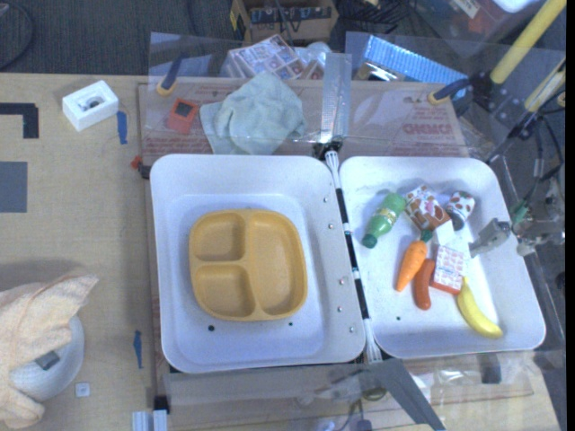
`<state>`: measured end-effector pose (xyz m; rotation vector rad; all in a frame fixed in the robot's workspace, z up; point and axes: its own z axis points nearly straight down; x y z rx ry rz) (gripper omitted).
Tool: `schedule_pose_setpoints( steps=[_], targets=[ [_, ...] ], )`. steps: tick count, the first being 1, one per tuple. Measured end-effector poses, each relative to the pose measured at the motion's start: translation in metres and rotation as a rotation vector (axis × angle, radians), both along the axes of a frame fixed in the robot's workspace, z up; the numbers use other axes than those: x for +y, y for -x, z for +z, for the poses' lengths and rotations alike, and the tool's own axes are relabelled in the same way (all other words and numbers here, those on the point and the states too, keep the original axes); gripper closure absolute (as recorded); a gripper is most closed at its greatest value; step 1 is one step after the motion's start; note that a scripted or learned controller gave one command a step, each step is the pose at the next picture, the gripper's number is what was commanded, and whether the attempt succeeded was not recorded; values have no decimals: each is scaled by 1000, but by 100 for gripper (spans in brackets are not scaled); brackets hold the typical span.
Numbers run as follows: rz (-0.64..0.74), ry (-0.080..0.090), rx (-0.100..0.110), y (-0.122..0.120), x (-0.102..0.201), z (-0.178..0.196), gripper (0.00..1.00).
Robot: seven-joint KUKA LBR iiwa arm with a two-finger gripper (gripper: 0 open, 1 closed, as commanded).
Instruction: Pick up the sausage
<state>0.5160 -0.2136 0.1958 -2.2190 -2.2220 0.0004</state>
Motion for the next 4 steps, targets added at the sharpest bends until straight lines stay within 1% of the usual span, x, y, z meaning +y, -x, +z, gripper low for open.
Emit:
schedule_pose_setpoints(
  steps=[1,2,3,4],
  targets=[
    [-91,4,-10,35,49,-108,0],
    [-95,2,-14,1,123,-107,0],
    [-138,3,-8,-77,120,-107,0],
    [259,4,-8,-122,111,-108,0]
  ],
)
